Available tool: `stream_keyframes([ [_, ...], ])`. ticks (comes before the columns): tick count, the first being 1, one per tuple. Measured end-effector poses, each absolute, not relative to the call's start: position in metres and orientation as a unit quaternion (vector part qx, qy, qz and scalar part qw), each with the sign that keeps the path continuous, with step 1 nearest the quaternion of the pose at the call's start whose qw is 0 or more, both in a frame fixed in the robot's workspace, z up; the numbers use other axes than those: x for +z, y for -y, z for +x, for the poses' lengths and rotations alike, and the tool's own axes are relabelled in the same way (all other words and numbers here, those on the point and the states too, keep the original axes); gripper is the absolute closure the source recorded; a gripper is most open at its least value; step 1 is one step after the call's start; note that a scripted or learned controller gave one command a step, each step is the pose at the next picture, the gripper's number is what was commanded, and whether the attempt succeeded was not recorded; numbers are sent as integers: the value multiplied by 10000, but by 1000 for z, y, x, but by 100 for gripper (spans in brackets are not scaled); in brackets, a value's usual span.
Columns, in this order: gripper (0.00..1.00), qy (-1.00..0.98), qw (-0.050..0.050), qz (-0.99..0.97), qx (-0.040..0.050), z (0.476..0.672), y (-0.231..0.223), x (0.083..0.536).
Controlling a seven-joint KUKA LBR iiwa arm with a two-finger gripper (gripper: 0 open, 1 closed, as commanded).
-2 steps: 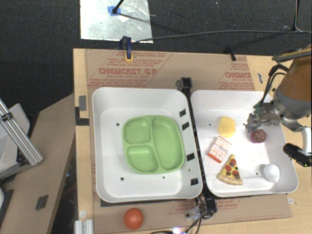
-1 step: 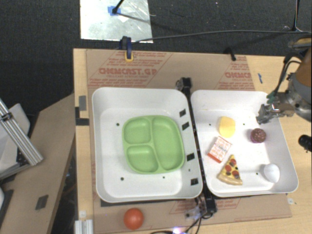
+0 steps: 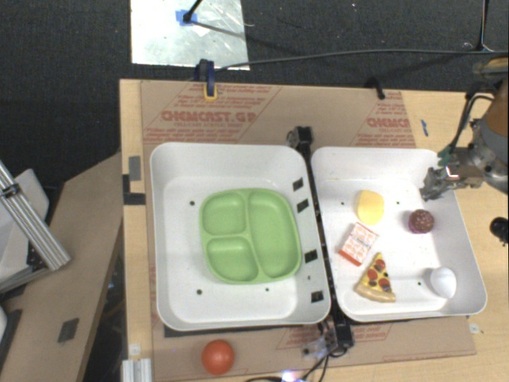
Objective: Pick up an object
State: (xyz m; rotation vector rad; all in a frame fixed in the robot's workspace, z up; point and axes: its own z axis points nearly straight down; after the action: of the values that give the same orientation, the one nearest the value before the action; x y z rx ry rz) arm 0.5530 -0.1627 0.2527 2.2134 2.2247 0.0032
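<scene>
- Nearest the camera, an orange-red ball [image 3: 217, 356] lies on the bench outside both bins, just beyond the left bin's [image 3: 171, 213] near rim.
- In the right bin [image 3: 398, 161], along the near edge: a pizza slice [image 3: 376, 278] and a white egg-shaped object [image 3: 441, 280] close to the near right corner.
- Mid-bin: a red and white box [image 3: 359, 243], a yellow rounded piece [image 3: 370, 207] and a dark maroon ball [image 3: 421, 221], each apart from the others, with bare white floor between.
- The left bin holds a green divided plate [image 3: 249, 235] with 3 compartments, centred, bare floor on all sides.
- The gripper [image 3: 438, 182] sits at the right bin's right rim, near the maroon ball; nothing shows between its fingers, and whether they are spread or together I cannot tell.
- The right bin's far half is bare.
</scene>
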Motion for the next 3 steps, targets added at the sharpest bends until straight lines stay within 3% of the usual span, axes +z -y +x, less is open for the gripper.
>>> stream_keyframes([
  [3, 100, -7107, 2, 7035, 15, 616, 8, 219],
])
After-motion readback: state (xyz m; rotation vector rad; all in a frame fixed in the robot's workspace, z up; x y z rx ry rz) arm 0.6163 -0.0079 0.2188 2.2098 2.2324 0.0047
